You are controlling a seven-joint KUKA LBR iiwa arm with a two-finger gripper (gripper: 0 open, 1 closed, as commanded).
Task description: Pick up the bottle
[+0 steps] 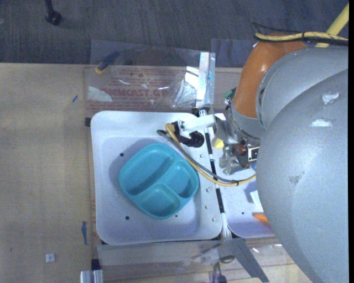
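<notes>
pale wood bench (44, 166), with dark grey carpet (138, 22) beyond its far edge and a black castor (53, 16) at the top left. a few small blue marks (83, 232) on the wood, and a tiny grey square (50, 257) near the lower left corner. two white bins side by side: left bin (99, 166) in full view, right bin (240, 221) mostly covered by the arm (304, 155).

behind the left bin, a clear bag (144, 83) lying flat and crinkled, printed in red; lettering too blurred to read. under its left corner, something yellow and blue (102, 67), hard to make out.

in the left bin, a teal plate (157, 179) with three sections, tilted, resting on the floor.

gripper (228, 157) low over the seam between the bins, below the orange band (251, 83). how far open, impossible to tell from here; nothing seen in its hold.

in the bared strip of the right bin, a pale blue scrap (252, 196) and an orange bit (260, 218), both cut off by the arm. bottle not to be told apart from these; whether either belongs to it, unclear.
</notes>
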